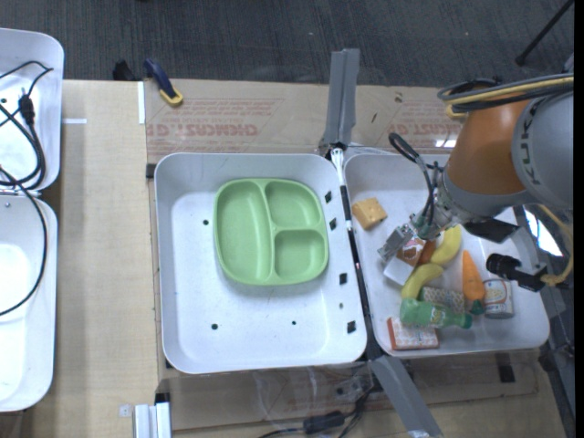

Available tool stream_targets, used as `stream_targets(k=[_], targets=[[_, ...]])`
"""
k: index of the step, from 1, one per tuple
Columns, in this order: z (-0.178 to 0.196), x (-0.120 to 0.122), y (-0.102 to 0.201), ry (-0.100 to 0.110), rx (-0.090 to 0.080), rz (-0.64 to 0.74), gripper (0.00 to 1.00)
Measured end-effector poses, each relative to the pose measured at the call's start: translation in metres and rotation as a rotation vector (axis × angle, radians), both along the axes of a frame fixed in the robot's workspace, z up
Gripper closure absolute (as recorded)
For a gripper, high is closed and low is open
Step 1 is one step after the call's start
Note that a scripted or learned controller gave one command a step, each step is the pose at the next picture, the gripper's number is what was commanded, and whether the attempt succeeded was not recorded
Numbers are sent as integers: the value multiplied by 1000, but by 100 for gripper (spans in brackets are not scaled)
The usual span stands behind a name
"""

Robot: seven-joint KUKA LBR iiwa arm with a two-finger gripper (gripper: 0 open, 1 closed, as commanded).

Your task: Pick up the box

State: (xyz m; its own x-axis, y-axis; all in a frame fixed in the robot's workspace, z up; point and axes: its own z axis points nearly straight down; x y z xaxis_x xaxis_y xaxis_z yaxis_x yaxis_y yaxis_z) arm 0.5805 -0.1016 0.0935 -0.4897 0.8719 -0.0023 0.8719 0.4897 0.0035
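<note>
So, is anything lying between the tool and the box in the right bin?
Yes. The tool is over the pile's far side; the box lies at the right bin's near edge. Between them lie a banana and a green bottle, the bottle right against the box's far side. The box's top looks uncovered.

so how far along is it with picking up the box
Nothing looks done yet: the flat orange-and-white carton box lies at the near edge of the right white bin, beside the green bottle. The gripper is down among the bananas, apart from the box. Reaching, grasping and lifting remain.
</note>
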Motion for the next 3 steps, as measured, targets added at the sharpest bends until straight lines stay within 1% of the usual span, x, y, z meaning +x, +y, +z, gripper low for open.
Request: stream_targets(k=[1, 2, 3], targets=[[0, -23, -14, 0, -1, 149, 0], [-2, 9, -4, 4, 0, -66, 0], [7, 9, -5, 2, -1, -69, 100]])
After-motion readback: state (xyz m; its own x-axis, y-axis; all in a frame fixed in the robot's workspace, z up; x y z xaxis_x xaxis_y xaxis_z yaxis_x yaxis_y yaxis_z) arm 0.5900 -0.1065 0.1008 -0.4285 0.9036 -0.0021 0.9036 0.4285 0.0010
